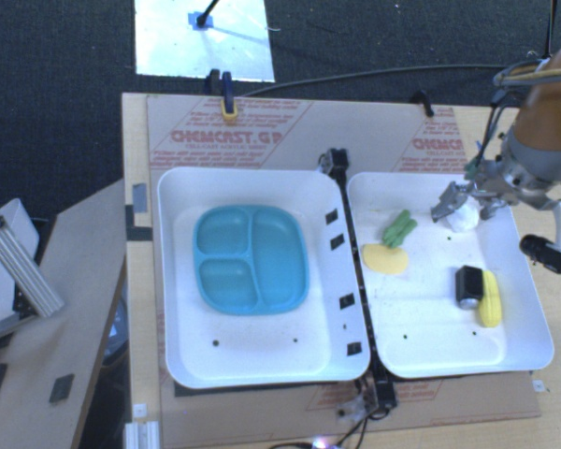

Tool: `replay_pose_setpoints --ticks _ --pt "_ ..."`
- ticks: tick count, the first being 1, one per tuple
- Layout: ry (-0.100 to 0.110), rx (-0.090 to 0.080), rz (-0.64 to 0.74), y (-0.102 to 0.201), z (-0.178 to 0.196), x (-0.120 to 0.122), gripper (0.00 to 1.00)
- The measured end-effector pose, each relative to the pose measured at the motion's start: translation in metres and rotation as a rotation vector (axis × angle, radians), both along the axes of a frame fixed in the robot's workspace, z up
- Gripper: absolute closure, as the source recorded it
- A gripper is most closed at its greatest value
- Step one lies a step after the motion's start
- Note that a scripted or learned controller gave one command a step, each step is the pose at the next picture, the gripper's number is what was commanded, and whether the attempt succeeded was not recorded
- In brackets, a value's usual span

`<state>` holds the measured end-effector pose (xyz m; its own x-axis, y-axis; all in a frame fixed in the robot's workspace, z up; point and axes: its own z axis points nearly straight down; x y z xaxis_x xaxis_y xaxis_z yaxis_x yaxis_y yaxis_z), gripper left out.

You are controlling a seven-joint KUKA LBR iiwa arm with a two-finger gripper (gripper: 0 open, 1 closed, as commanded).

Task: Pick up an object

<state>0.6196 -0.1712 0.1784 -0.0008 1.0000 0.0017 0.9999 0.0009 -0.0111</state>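
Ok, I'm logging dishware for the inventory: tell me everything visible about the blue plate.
The blue plate is a rounded-rectangle divided tray, apparently smooth light-blue plastic, with three compartments: one long one on the right and two smaller ones on the left. It lies flat and upright near the middle of the left bin, resting on its floor. Nothing else touches it.
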Motion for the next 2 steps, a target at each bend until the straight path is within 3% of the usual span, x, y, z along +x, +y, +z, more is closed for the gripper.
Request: replay_pose_setpoints --ticks 1,2 --pt "-0.012 -0.002 0.003 0.0 0.008 0.003 0.0" --pt "-0.008 -0.001 0.001 0.001 -0.055 0.0 0.0"
